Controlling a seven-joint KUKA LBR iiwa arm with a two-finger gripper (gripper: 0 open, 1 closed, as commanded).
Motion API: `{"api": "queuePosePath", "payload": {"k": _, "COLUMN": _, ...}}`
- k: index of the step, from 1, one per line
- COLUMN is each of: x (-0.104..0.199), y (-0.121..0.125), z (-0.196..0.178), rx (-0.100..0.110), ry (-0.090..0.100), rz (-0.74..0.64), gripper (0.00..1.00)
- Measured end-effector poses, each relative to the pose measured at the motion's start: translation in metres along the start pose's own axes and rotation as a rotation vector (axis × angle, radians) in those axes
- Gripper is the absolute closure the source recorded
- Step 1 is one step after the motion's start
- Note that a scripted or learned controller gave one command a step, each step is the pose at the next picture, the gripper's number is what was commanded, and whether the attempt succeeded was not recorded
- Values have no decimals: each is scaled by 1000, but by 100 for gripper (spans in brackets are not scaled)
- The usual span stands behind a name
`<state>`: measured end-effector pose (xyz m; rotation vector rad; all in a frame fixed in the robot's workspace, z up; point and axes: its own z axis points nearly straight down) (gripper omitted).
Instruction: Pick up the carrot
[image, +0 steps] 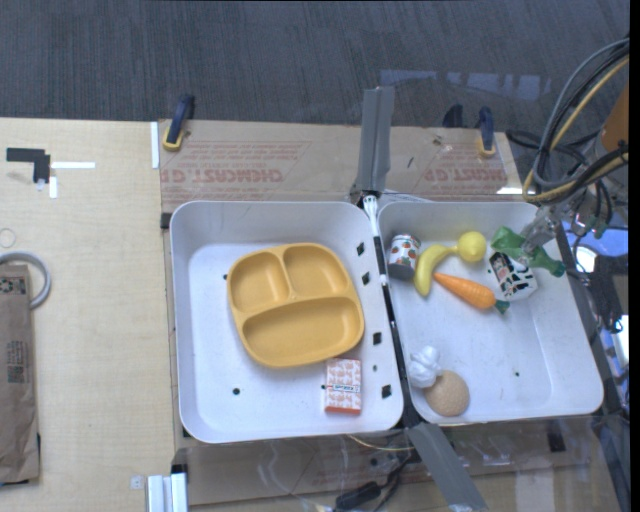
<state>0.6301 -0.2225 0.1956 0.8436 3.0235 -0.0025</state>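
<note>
Carrot: lies in the right bin, in its upper half, near the middle.
Long axis: runs from upper left to lower right, the green top at the lower right end.
Neighbours: the banana touches or nearly touches the carrot's left tip; the cow carton stands just beside its leafy end; the lemon sits just above it.
Gripper: at the bin's upper right corner, over the green leafy thing, partly lost among cables.
Direction: the carrot lies to the left of the gripper and lower in the view, with the carton between the 2.
Gripper state: I cannot tell; the tip is too cluttered to read, and nothing shows as held.
Judgement: the coming move likely needs a reach left past the carton, closing across the carrot's short width.
</note>
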Motion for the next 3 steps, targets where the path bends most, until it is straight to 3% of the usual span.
{"api": "queuePosePath", "payload": {"k": 1, "x": 0, "y": 0, "z": 1, "rx": 0, "ry": 1, "rz": 0, "gripper": 0}}
{"api": "queuePosePath", "payload": {"k": 2, "x": 35, "y": -20, "z": -73, "rx": 0, "ry": 1, "rz": 17, "gripper": 0}}
{"api": "queuePosePath", "payload": {"k": 3, "x": 23, "y": -12, "z": 63, "rx": -2, "ry": 0, "rz": -265, "gripper": 0}}
